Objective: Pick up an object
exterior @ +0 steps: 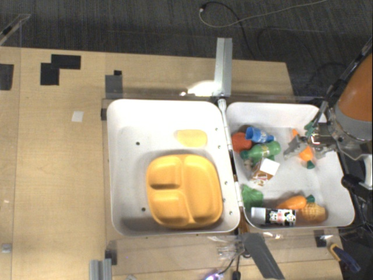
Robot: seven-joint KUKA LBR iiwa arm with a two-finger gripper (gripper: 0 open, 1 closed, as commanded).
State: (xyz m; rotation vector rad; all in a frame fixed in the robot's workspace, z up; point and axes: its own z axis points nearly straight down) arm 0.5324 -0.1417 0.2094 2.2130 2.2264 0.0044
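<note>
The pincer (313, 137) hangs low over the right white plastic bin (344, 179), near its far right side, but it is too small and dark here — I cannot tell if it has a grip on anything. Just below it lies a small orange and green toy (306, 154), maybe a carrot, and that looks like the thing to pick. To do it well, I think the pincer should come straight down over the toy's middle and squeeze across its thin side, keeping off the bin wall. The left white bin (125, 127) holds a big yellow plastic tray with three sections (183, 188) and a flat pale yellow piece (191, 137). More small toys sit well apart — a green bottle (262, 151), a black and white can (274, 216).
</note>
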